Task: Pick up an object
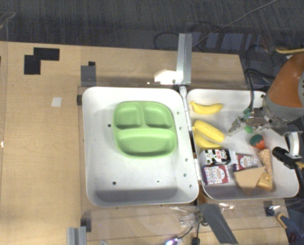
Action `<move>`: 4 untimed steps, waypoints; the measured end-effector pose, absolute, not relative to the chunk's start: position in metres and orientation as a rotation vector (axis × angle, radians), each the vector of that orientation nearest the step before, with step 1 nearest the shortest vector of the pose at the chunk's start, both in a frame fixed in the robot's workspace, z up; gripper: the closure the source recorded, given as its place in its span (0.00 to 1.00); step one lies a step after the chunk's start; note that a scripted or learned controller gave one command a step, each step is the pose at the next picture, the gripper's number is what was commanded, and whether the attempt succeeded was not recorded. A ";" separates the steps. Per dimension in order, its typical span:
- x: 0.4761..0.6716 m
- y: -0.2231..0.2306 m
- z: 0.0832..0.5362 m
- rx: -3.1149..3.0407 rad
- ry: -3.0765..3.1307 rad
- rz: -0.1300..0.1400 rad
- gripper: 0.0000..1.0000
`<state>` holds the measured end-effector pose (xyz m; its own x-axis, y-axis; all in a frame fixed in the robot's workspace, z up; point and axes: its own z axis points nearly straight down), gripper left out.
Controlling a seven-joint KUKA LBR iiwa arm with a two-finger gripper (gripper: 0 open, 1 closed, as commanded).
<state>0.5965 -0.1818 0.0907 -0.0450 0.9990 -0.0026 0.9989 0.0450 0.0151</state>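
My gripper [249, 125] hangs over the upper right part of the right bin [233, 98], open, with nothing between its fingers. Just below it lies a small red item [257, 140] with a green bit [249, 130] beside it. To its left sit a yellow banana [206, 106] and a yellow corn cob [209, 131]. Along the bin's front lie small printed cartons [216, 174] and tan wedge-shaped pieces [248, 179].
The left bin [98, 152] bears a green divided plate [144, 127]. A metal divider post [184, 55] stands between the bins at the back. The arm's orange band [289, 83] and grey wrist hang over the right bin's far right side. Cables lie behind the bench.
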 end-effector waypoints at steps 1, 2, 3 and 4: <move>0.669 -0.203 0.088 1.897 2.520 -0.003 0.00; 0.674 -0.202 0.100 1.876 2.510 0.007 1.00; 0.635 -0.111 0.090 1.757 2.590 0.014 1.00; 0.671 -0.058 0.185 1.811 2.563 0.005 1.00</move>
